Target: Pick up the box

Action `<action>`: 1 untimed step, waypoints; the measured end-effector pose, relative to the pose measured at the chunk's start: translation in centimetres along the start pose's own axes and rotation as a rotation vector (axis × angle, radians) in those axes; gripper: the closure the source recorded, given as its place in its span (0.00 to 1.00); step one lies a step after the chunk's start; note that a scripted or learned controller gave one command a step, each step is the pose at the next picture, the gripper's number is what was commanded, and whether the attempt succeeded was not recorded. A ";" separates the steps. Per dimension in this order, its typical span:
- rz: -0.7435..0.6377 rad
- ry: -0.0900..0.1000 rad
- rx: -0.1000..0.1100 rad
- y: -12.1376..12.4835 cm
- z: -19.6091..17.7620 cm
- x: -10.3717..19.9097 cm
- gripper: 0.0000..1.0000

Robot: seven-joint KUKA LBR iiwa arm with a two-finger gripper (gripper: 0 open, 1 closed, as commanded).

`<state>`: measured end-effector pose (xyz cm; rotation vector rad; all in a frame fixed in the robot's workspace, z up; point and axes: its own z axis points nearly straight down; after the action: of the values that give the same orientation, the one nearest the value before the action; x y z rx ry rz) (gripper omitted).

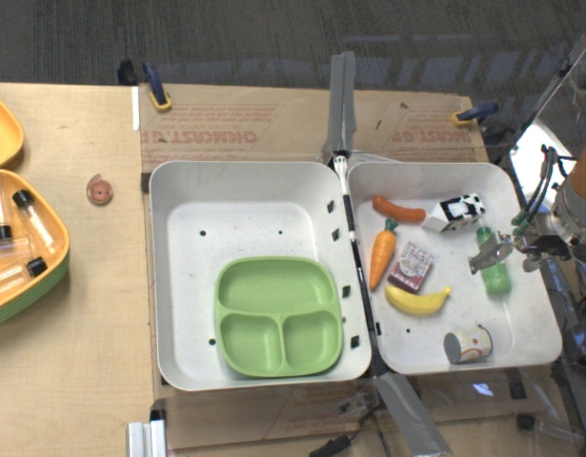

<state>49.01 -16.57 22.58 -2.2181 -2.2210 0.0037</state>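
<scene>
The box (411, 267) is a small pink and maroon packet lying flat in the middle of the right bin (531, 336). It rests between a carrot (382, 255) on its left and a banana (417, 299) just below it. My gripper (491, 254) reaches in from the right edge and hovers over the bin's right side, above a green bottle (498, 277). It sits well to the right of the box and apart from it, with nothing visibly held.
The right bin also holds a red sausage (399, 208), a black-and-white cow toy (460, 211) and a tipped cup (468, 344). A green divided plate (278, 314) lies in the left bin (178, 255). Yellow trays with vials (16, 246) stand at far left.
</scene>
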 end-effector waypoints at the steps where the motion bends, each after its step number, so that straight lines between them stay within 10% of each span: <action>1: -0.207 0.001 0.002 0.2 9.8 5.5 0.00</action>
<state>49.18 -11.04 12.81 -1.9759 -2.4361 0.0040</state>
